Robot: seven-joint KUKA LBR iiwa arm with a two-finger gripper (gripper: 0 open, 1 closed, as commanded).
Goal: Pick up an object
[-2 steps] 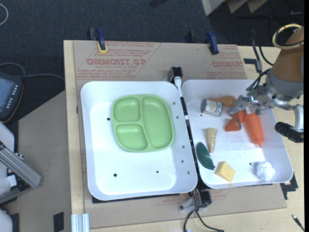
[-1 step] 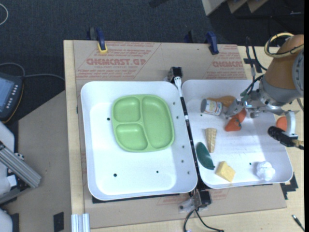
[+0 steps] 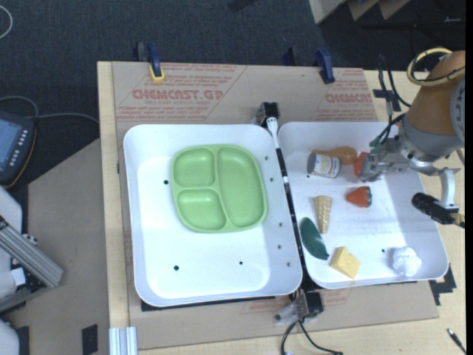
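Cut off at the frame's right edge: most of the grey arm [image 3: 436, 117]. Hard to make out: the jaws of the gripper [image 3: 369, 166], too small and blurred to tell whether open or closed. Just at 9 o'clock of the gripper, touching or nearly so: an orange-bodied bottle [image 3: 332, 161] lying on its side in the right bin [image 3: 414, 220]. At 6 o'clock, close below: a red strawberry-like piece [image 3: 359, 196]. Farther toward 7 o'clock: a cone [image 3: 323, 211], a dark green piece [image 3: 312, 239], a yellow wedge [image 3: 344, 262]. In the left bin [image 3: 148, 220]: a green divided plate [image 3: 219, 187].
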